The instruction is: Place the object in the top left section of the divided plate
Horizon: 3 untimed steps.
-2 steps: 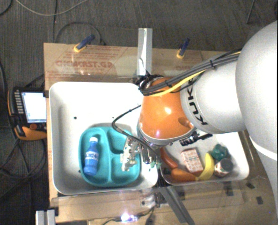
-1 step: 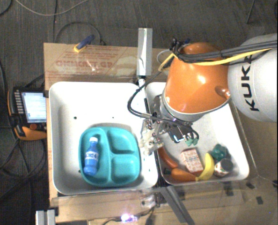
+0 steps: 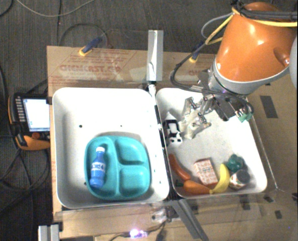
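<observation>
Fingers [image 3: 193,118] of mine are hanging spread apart, gripping nothing, over the right bin [image 3: 259,149]. Nearby, the teal divided plate [image 3: 120,166] is lying in the left bin [image 3: 68,114], carrying a blue bottle [image 3: 98,166].

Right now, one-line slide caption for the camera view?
KUKA gripper hovers over the right bin of toy food; blue bottle lies in the teal divided plate, left bin.

Teal divided plate [image 3: 126,170] bearing blue bottle [image 3: 98,167]; 2 white bins [image 3: 68,114]; yellow banana [image 3: 222,178]; orange carrot [image 3: 195,187].
</observation>
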Each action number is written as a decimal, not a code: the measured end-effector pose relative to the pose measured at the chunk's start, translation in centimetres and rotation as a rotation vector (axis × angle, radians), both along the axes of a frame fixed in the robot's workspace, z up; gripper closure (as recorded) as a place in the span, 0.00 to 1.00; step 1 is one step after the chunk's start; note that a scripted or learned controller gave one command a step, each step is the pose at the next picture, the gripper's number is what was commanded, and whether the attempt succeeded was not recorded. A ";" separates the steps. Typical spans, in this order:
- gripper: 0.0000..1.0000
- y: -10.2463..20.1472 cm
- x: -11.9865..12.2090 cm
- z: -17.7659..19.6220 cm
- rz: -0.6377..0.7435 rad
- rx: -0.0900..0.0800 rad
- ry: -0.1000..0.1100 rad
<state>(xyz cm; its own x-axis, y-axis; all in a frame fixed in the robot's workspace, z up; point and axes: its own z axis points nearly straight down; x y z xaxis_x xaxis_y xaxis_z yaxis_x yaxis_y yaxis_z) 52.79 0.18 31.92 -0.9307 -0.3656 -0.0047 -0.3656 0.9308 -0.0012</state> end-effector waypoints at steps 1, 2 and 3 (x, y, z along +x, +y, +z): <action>1.00 7.4 -1.5 -10.4 0.238 0.001 0.004; 1.00 14.6 4.7 -11.4 0.208 0.002 0.003; 1.00 19.1 1.5 -22.4 0.209 0.005 -0.013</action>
<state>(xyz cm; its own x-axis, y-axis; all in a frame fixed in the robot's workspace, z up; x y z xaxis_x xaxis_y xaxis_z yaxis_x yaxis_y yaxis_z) 54.25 19.26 9.50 -0.8348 -0.5503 -0.0184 -0.5504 0.8349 -0.0027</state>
